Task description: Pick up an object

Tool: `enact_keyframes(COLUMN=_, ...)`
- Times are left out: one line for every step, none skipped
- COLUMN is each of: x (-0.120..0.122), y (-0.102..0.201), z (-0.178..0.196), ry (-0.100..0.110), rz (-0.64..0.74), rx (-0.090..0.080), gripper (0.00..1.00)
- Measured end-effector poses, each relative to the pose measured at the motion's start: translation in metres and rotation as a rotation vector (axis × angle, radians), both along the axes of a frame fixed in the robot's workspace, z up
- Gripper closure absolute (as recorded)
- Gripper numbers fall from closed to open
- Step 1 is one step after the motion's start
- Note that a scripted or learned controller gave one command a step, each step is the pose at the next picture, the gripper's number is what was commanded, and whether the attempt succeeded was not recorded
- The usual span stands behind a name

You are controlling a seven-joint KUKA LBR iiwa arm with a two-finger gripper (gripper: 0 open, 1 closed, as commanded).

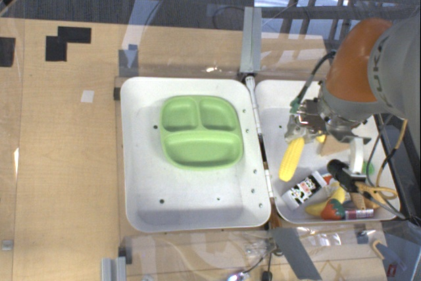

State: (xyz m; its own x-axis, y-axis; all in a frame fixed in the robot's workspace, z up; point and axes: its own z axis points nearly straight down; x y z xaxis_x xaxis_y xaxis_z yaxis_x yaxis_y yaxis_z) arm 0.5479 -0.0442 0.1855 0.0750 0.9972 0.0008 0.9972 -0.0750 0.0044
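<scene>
Gripper low in the right bin, at the upper tip of a yellow corn cob.
Whether it is open or closed cannot be told. The corn cob is long, ribbed and tilted, lying near the bin's left wall with bare white floor above it. A clutter of small items crowds the near right corner. The left bin holds a green divided plate, with open floor around it.

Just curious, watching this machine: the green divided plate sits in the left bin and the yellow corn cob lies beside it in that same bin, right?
Not quite. The green divided plate is in the left bin, but the yellow corn cob lies in the right bin, under the gripper, as the camera view shows.
</scene>
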Motion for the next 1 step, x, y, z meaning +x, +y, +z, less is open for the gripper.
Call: enact_keyframes(x=0.0098, y=0.0182, z=0.0080, ry=0.001, rz=-0.177, rx=0.000, gripper=1.00)
